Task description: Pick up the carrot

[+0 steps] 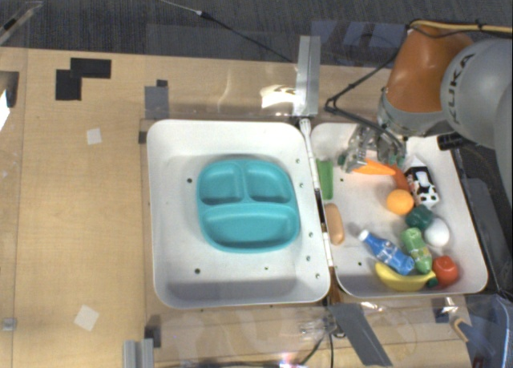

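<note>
In the left bin [160, 222] sits a teal tray [244, 202], no concern of mine. In the right bin [473, 254], my pincer [367, 150] hangs at the upper left, and whether it is wide or narrow I cannot tell. The carrot [377, 168] lies touching or just under it, long axis running left to right, toward an orange ball [400, 201].

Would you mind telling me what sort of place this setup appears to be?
Probably a robotics lab bench: a grey arm works over two white bins, one holding toy food like a carrot, the other a teal tray.
</note>
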`<act>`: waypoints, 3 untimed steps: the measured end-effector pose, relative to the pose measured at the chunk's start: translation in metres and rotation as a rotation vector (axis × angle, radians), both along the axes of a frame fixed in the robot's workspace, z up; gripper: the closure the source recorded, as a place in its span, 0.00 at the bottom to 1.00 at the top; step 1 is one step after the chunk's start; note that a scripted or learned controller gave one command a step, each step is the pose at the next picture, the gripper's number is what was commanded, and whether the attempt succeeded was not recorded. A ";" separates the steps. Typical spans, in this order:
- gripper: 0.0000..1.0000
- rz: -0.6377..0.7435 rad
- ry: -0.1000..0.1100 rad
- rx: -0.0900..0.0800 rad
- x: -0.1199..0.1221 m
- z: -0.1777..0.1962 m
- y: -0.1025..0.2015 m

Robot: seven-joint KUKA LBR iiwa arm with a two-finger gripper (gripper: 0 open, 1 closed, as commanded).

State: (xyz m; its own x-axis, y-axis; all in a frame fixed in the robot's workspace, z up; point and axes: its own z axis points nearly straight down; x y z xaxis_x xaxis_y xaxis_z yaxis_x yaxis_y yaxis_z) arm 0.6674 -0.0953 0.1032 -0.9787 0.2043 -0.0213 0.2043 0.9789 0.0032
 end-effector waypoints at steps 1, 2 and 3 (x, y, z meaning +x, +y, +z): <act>0.00 0.002 0.013 0.002 -0.003 -0.002 0.000; 0.00 -0.202 0.021 0.006 -0.010 -0.015 0.004; 0.00 -0.269 0.009 0.006 -0.037 -0.015 0.008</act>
